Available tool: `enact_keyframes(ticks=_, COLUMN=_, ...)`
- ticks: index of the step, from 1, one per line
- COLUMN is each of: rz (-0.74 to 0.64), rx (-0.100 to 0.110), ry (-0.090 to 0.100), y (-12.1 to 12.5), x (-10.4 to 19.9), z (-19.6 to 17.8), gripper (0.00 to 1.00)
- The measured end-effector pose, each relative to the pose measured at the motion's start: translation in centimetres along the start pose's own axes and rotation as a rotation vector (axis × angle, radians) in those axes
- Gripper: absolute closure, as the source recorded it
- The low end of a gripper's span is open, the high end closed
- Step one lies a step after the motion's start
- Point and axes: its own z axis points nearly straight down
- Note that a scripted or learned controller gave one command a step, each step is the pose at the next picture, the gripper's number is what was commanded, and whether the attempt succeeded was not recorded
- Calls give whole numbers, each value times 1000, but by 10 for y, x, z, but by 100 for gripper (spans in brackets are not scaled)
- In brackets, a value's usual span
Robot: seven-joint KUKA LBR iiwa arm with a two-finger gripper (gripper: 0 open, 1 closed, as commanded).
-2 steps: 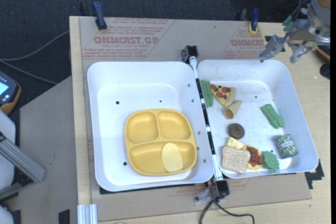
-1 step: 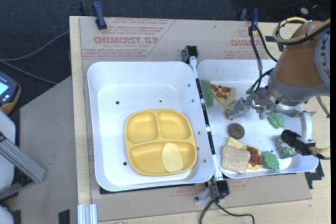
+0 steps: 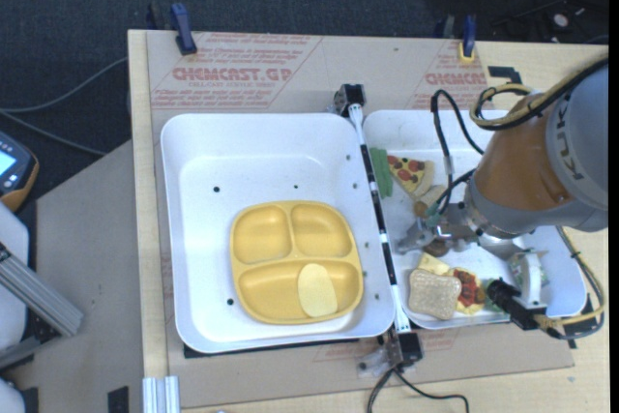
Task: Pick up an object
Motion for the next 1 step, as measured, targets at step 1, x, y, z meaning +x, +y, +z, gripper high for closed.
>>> enact_keyframes(ticks=1, rz=-2, rx=-11, ry=-5, y=29, x=-3, z=-4, gripper=0)
